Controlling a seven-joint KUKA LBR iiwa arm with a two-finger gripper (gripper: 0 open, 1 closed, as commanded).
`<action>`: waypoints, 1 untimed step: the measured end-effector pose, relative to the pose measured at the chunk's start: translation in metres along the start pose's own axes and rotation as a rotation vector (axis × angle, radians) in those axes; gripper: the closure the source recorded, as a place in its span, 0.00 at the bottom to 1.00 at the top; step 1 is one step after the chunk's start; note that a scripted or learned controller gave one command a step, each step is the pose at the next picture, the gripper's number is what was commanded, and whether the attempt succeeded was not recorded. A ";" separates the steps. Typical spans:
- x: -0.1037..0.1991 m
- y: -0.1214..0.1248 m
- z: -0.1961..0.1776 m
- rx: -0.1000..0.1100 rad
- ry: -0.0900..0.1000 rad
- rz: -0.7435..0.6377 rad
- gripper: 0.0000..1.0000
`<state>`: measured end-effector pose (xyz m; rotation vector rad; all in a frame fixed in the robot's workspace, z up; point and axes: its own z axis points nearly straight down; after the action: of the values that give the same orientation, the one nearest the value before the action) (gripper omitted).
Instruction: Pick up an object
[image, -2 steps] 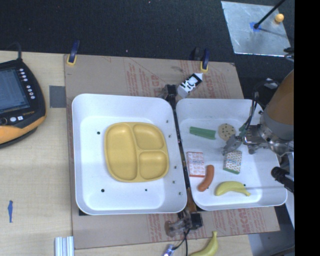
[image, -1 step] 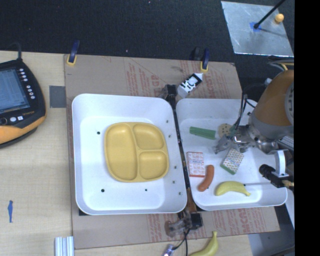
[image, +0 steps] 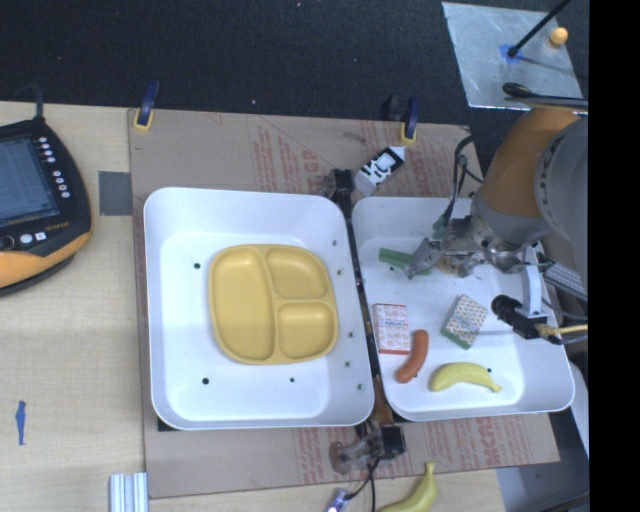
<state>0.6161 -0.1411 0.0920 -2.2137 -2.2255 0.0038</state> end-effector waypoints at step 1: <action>-0.012 -0.075 -0.022 0.001 -0.001 -0.001 0.00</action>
<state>0.5409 -0.1536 0.1142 -2.2128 -2.2262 0.0066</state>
